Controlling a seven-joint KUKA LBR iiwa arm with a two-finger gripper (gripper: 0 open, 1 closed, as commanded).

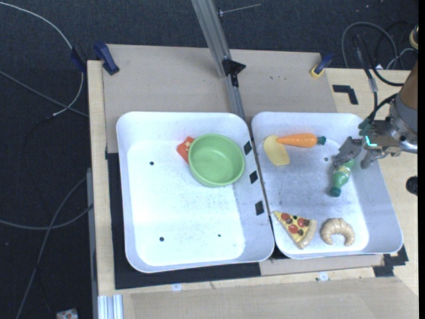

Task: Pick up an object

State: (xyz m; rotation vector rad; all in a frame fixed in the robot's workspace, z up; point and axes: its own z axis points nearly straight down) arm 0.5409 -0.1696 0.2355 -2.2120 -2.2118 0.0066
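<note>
Now the claw [356, 153] is over the right bin [382, 211].
Its fingers look spread open, just above the green bottle [340, 179], holding nothing.

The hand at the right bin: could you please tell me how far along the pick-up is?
Done: the hand has reached the right bin and sits low, just above the green bottle. In hand: nothing is visibly gripped; the bottle lies on the bin floor. Left: the grasp and the lift. The carrot, pizza slice and croissant lie untouched.
</note>
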